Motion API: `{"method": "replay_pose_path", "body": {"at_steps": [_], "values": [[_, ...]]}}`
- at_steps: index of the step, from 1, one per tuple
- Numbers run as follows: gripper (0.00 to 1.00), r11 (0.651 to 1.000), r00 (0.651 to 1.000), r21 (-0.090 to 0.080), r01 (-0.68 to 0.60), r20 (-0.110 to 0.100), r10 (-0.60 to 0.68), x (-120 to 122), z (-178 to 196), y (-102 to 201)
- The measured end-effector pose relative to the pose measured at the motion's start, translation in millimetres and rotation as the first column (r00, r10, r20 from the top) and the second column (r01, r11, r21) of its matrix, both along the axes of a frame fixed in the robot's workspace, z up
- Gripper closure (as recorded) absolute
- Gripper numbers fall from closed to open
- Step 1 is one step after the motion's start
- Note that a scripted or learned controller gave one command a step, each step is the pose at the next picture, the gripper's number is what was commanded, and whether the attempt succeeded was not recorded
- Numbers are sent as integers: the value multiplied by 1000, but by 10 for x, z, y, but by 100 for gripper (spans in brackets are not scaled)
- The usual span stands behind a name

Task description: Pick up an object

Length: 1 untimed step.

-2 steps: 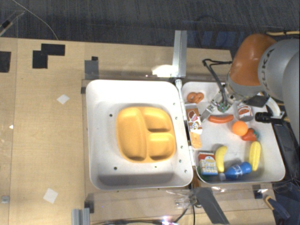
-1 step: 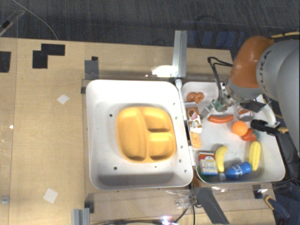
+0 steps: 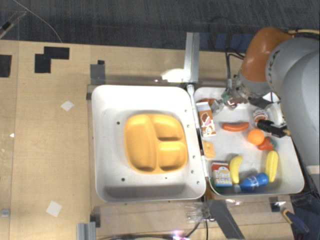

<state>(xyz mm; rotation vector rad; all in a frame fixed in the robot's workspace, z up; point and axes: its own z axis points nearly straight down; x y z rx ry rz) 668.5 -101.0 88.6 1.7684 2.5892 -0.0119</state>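
Gripper (image 3: 231, 100) over right bin (image 3: 295, 184) — fingers indistinct, arm (image 3: 295, 74) cut off

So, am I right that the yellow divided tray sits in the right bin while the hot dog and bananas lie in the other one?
Not quite: the camera view shows the yellow divided tray in the left bin, not the right. The hot dog and the bananas lie in the other one, the right bin, as you said.

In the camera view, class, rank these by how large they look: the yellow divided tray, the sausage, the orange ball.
1. yellow divided tray, by far the largest
2. sausage
3. orange ball, smallest, though close to the sausage in area
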Motion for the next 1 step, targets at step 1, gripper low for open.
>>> {"method": "replay_pose_path", "body": {"at_steps": [1], "values": [[100,1000,1000,1,-9,14,9,39,134,36]]}}
